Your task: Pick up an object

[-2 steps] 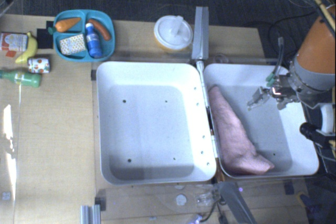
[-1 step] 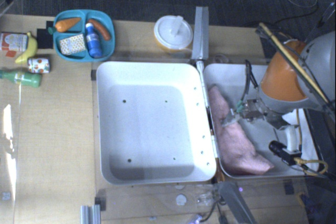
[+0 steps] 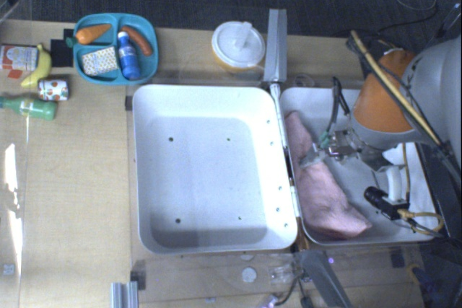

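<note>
A pink soft object (image 3: 321,187), like a folded cloth or plush, lies along the left side of the right bin (image 3: 354,238), running from its back wall to its front. My gripper (image 3: 323,149) is low in this bin, right at the pink object's narrow middle part, and seems to touch its right edge. The grey arm with its orange band (image 3: 382,108) reaches in from the right, above the bin's right half.
The left bin (image 3: 144,177) stands beside the right one. Behind it are a blue divided tray (image 3: 148,47) with toy food and a white lidded cup (image 3: 238,45). A banana (image 3: 40,67), a small can (image 3: 53,89) and a green bottle (image 3: 29,107) lie at the far left.
</note>
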Controlling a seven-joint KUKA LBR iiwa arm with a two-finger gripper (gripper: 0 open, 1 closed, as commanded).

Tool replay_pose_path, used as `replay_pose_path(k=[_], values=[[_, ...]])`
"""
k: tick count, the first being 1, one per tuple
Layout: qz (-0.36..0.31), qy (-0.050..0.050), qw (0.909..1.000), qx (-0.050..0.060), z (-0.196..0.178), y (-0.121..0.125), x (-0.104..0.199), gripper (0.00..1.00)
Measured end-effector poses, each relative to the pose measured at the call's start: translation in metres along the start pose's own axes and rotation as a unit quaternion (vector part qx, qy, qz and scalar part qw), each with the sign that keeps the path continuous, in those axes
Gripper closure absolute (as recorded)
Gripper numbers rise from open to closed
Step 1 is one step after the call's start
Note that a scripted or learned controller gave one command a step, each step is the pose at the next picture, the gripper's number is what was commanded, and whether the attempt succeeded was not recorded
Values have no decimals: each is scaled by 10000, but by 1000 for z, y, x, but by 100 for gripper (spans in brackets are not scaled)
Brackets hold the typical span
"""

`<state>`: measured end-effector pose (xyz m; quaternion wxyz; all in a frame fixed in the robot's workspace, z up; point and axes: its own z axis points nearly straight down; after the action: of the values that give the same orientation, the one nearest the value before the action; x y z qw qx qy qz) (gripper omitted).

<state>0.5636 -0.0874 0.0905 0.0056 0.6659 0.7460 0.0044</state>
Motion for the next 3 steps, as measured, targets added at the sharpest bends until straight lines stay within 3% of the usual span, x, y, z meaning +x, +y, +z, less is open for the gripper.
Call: replay_pose_path(k=[1, 2, 3], values=[[-8, 0, 10000, -34, -11, 4, 1, 100], [-1048, 18, 9945, 61, -127, 24, 12, 100], [-1343, 17, 9909, 68, -100, 73, -5, 100]])
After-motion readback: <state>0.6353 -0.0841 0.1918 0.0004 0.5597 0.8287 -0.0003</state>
